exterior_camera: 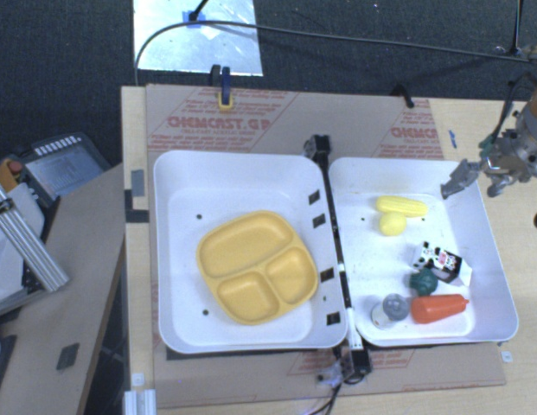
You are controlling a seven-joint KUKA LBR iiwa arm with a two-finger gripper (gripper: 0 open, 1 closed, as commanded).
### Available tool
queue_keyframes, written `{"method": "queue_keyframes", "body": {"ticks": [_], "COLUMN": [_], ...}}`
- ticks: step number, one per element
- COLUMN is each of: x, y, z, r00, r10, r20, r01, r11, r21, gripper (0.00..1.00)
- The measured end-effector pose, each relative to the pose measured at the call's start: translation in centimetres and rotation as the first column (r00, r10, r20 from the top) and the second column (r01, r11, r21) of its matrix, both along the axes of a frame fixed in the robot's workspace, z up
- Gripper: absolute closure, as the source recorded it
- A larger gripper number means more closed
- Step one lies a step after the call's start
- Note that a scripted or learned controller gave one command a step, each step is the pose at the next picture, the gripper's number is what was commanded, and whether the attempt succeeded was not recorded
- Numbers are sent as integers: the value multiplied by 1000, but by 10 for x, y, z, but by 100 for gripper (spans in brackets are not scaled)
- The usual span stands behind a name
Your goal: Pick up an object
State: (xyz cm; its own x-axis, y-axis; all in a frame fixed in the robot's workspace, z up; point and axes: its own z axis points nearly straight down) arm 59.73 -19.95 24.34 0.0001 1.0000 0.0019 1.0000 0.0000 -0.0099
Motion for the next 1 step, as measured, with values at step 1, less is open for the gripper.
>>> {"method": "queue_keyframes", "body": {"ticks": [1], "x": [2], "y": [1], "z": [7], "r00": [1000], "r10": [3], "r20": [11], "r01": [-3], "r11": [1000], "r21": [-2], "gripper": [0]}}
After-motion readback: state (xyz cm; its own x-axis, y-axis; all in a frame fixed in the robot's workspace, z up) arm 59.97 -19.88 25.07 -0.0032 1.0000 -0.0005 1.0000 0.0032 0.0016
